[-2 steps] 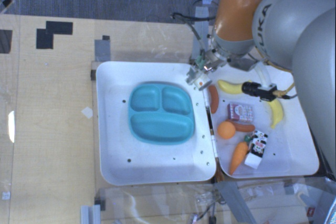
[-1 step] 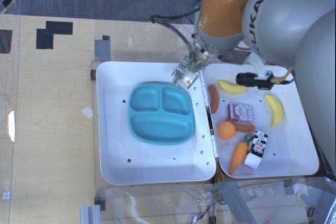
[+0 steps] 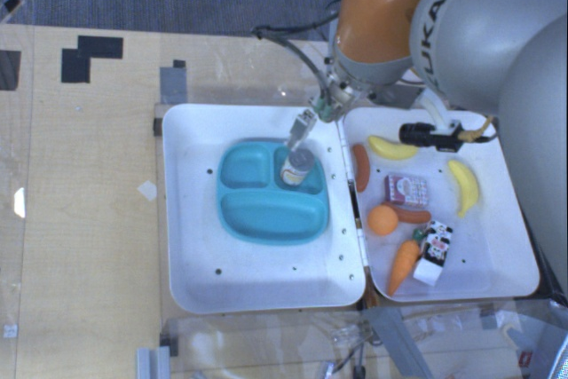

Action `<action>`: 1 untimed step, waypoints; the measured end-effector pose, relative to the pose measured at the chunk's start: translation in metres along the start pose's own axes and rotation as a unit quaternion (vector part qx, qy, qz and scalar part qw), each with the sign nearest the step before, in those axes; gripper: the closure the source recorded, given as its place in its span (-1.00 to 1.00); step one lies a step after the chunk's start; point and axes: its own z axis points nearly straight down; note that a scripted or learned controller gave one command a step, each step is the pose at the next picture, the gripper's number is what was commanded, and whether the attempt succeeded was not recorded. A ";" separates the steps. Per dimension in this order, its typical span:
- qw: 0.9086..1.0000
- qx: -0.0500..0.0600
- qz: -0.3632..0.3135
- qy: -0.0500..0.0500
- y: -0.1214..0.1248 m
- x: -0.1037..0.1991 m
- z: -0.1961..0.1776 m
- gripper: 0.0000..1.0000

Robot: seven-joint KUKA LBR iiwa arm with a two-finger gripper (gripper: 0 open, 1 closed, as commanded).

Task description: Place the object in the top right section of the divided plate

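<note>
The gripper (image 3: 299, 138) hangs over the divided plate (image 3: 266, 222) at frame centre — grip state cannot be determined. A small grey object (image 3: 296, 169) sits in the upper-right section; probably light, rigid, slippery — grasp its sides.

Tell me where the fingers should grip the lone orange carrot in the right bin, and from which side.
Grip the orange carrot across its thicker upper half, coming straight down from above. It lies flat and slanted, tapering toward the bin's near edge. The white carton sits close on its right, so closing the fingers across that width looks tight; the side facing the bin's left wall looks more open.
</note>
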 end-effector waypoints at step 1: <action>0.993 0.000 -0.119 0.001 -0.005 0.019 0.031 -1.00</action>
